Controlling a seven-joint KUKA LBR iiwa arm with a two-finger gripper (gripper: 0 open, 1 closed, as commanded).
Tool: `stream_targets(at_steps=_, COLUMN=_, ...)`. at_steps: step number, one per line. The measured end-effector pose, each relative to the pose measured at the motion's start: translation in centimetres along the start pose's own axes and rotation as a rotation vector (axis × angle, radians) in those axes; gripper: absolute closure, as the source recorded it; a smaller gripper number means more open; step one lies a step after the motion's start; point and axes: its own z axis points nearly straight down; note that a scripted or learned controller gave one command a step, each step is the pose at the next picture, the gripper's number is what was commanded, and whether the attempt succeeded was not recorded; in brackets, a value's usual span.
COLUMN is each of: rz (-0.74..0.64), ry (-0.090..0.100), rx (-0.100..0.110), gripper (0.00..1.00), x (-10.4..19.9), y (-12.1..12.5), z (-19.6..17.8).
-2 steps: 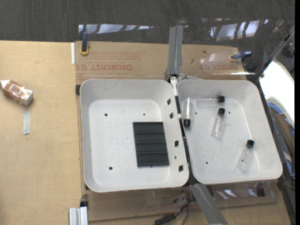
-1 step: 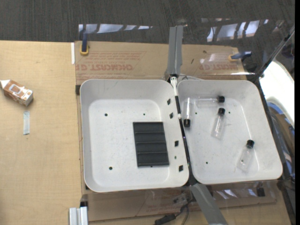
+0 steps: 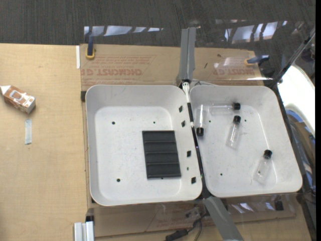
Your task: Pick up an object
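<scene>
Vials, four clear ones with black caps [image 3: 233,133], lay scattered in the right bin [image 3: 286,129]; a ridged black block [image 3: 161,154] lay in the left bin's [image 3: 100,149] middle, nothing gripping either.

At the right edge of the camera view, a pale, rounded, overexposed form [image 3: 304,92] stands just outside the far right corner of the right bin [image 3: 279,98]. This is the side the arm reaches in from, but the form is too washed out to tell whether it is part of the arm. A thin dark line [image 3: 297,54] slants from the upper right corner of the view down to that same corner, and what it is cannot be told either.
</scene>
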Motion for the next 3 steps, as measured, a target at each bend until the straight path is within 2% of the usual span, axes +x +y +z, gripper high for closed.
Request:
stream_targets(at_steps=1, rz=-0.002, ry=-0.001, rx=0.002, gripper=1.0, x=-0.07, y=0.16, z=-0.67)
stream_targets(at_steps=2, rz=-0.002, ry=-0.001, rx=0.003, gripper=0.0, x=-0.05, y=0.17, z=-0.67)
stream_targets(at_steps=3, rz=-0.004, ry=-0.002, rx=0.005, gripper=1.0, x=-0.11, y=0.34, z=-1.35)
